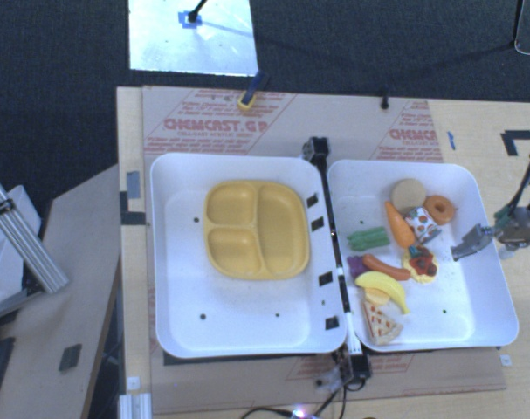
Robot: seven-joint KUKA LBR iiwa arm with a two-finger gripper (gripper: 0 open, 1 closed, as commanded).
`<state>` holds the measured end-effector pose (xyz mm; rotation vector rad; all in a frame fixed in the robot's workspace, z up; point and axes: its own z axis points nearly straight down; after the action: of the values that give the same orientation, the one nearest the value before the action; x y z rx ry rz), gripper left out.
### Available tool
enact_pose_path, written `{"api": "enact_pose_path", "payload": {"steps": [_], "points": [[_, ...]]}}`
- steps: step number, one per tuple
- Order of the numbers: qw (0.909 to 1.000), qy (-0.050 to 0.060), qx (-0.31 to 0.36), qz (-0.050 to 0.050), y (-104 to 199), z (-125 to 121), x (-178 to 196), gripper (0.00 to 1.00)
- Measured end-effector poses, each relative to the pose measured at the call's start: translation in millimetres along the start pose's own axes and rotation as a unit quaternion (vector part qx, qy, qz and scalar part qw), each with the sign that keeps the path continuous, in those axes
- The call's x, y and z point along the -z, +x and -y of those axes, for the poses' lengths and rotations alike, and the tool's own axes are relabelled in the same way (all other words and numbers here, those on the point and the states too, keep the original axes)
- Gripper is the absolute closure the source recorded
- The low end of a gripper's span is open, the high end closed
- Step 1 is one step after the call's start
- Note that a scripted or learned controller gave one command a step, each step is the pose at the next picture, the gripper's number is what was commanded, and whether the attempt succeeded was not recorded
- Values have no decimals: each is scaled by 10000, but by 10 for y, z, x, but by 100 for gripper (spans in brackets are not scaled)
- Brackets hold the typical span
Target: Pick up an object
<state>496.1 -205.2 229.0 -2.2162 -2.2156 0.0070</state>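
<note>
The gripper (471, 244) sits low at the three o'clock edge of the right bin (492, 317), its grey tip reaching in over the rim; whether its jaws are parted or closed I cannot tell, for the tip reads as a single blurred wedge, and nothing shows between it.

The chief risk, as I judge it, is the crowding; the toy food lies packed in one cluster, pieces touching or overlapping, so a descent may close on two things at once, or nudge one aside and come up with nothing. The pizza slice (382, 324) and the small red-and-yellow piece (422, 264) lie flat, and fingers could skate over them onto the bin floor; the banana (383, 285) and carrot (398, 223) are rounded and may roll out of a pinch. The bin wall close behind the arm also leaves little room for an angled approach.

From the gripper, the cluster lies toward nine o'clock; the red-and-yellow piece is nearest, near but apart from the tip; the donut (440, 209) is at about ten o'clock; the sausage (385, 267), green piece (368, 237) and banana lie beyond; the pizza slice at about eight o'clock. The yellow plate (256, 230) rests in the left bin (177, 321), well apart.
</note>
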Motion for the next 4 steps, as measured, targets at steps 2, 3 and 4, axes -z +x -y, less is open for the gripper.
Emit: {"api": "enact_pose_path", "payload": {"steps": [2,3,4], "points": [[10000,-28,11,5,30,-40,-575,0],[10000,-30,18,4,104,-119,-1082,0],[10000,-42,7,11,107,-126,-1462,0]]}}
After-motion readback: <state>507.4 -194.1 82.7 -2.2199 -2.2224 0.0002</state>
